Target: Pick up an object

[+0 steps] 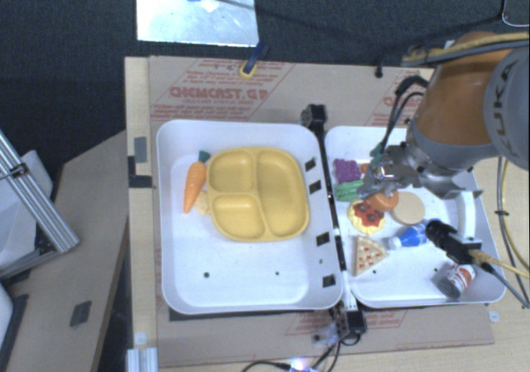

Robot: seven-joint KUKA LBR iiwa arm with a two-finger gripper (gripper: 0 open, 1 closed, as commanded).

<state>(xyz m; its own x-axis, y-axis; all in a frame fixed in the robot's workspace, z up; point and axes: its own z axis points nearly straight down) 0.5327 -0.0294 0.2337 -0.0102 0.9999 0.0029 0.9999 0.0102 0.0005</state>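
In the right bin (414,283) my gripper (383,182) hangs low over a cluster of toy food. Just under it lies a small orange piece (386,200), partly hidden by the gripper. A round red and yellow pizza (366,217) sits below that piece. To the left of the gripper are purple grapes (348,170) and a green vegetable (349,190). A tan round disc (408,210) lies to its right. A pizza slice (368,254), a blue bottle (407,238) and a small can (455,279) lie nearer the front.
The left bin (182,271) holds a yellow divided plate (252,194) with a toy carrot (193,185) beside it on the left. A black divider (325,196) runs between the bins. The arm's bulky orange-banded body (464,113) overhangs the right bin's far corner.
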